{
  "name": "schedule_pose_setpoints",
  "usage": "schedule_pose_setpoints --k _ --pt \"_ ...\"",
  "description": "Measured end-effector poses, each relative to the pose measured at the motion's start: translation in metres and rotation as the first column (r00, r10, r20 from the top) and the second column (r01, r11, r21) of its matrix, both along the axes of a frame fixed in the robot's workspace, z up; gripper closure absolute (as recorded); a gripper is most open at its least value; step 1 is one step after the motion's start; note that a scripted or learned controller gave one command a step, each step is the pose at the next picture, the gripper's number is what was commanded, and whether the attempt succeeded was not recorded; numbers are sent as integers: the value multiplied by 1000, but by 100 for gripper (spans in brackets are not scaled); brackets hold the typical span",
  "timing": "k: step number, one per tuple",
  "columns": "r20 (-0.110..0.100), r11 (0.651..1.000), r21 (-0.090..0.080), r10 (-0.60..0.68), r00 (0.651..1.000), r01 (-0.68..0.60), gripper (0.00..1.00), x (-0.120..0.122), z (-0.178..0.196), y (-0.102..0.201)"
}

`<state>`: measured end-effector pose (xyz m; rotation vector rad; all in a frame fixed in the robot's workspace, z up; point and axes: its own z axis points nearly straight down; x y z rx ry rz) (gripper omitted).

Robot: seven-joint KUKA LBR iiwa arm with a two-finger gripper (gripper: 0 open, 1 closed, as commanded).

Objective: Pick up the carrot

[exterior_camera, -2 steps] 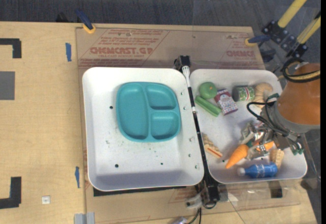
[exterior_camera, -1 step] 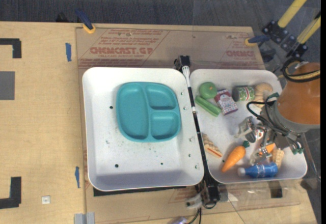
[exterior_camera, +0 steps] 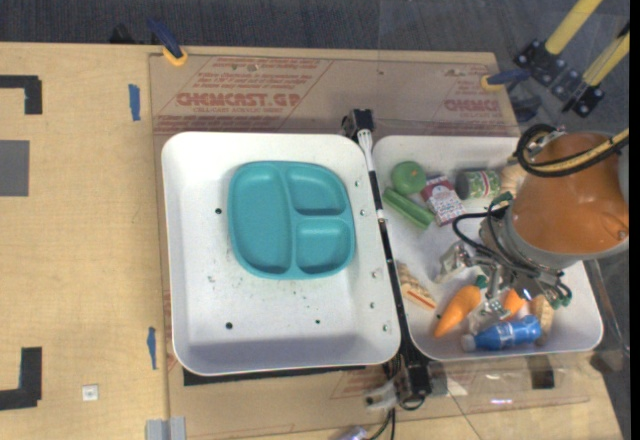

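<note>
My gripper (exterior_camera: 492, 304), grip state unclear, hangs beside the carrot (exterior_camera: 457, 310) near the right bin's (exterior_camera: 590, 336) front edge, where the touching blue bottle (exterior_camera: 507, 334) may spoil my pick.

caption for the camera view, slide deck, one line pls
Tool low in the right bin, beside the carrot and above a blue bottle; teal plate in left bin.
</note>
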<state>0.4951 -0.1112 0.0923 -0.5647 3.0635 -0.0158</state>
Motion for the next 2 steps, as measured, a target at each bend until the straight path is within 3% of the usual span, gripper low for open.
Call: schedule_pose_setpoints --k 1,2 --pt "-2 994 3 -108 994 108 0 1 0 -5" --pt "-1 996 4 84 996 -84 0 2 -1 2"
